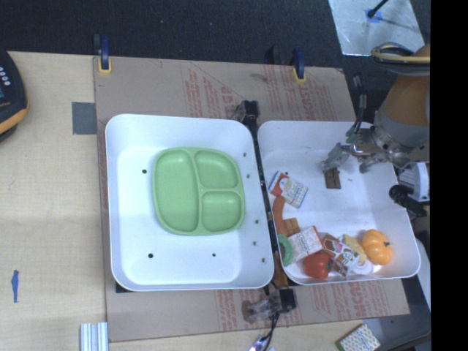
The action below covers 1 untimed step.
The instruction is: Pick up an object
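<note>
My gripper [349,168] hangs over the upper part of the right bin [380,196], above bare white floor. Its fingers stand apart and open, with nothing between them. The loose objects lie lower in that bin. A small white snack packet [289,189] lies left of the gripper, and a brown stick-shaped item [281,216] sits below the packet. Along the bin's near edge lie a red packet [307,241], a red tomato [316,266], a yellow banana-like toy [354,244] and an orange fruit [377,246].
The left bin [124,196] holds a green divided plate [197,190]. A ridge where the two bins meet runs between them [262,196]. Clamps stand at the bench's far edge [297,63]. The arm's body [406,108] looms over the right bin's far right corner.
</note>
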### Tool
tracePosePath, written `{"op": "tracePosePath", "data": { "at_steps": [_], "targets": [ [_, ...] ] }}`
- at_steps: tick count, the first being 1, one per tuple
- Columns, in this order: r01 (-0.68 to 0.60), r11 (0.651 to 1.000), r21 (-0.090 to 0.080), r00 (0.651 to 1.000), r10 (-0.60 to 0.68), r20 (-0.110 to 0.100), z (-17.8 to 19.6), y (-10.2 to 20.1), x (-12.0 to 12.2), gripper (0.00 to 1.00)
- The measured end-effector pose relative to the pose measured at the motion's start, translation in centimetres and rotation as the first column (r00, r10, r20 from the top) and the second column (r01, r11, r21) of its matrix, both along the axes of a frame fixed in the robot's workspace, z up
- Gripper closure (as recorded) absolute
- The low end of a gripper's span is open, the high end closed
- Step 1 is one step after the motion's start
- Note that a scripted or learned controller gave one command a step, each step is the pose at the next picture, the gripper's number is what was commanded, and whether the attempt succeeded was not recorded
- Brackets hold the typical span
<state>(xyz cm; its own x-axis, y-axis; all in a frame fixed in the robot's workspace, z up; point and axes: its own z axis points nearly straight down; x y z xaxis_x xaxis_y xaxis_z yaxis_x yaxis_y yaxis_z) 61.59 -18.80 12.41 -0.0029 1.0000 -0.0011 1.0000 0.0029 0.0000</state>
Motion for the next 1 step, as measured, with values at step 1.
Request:
{"op": "tracePosePath", "data": {
  "at_steps": [1],
  "targets": [
    [-0.003,1.0,0.001,1.0,0.003,-0.006,-0.86,1.22,-0.72,0.0]
  ]
}}
